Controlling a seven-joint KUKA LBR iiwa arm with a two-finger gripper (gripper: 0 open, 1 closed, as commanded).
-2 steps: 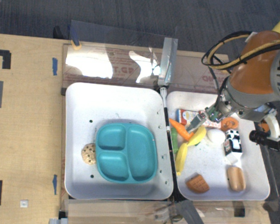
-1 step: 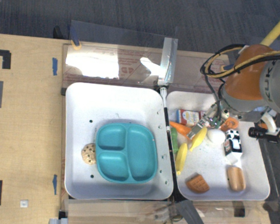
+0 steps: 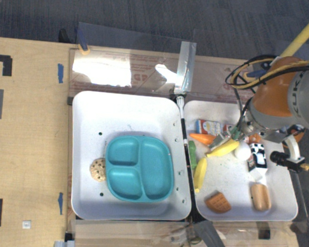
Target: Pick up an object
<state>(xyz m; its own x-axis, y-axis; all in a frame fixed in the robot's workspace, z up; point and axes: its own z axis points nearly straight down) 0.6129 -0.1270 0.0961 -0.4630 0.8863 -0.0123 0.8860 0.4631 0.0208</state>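
Two white bins [image 3: 91,121] [image 3: 235,179]; one teal plate [image 3: 139,168]; one cookie [image 3: 97,169]; two bananas [image 3: 224,148] [image 3: 199,173]; one carrot [image 3: 201,138]; one carton [image 3: 207,126]

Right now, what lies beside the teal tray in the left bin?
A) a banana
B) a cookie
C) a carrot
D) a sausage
B: a cookie lies at the left edge of the tray in the left bin.

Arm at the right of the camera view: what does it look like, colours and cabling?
The arm has a rounded grey casing with a broad orange band above the wrist. Thin yellow and black cables loop beside the band.
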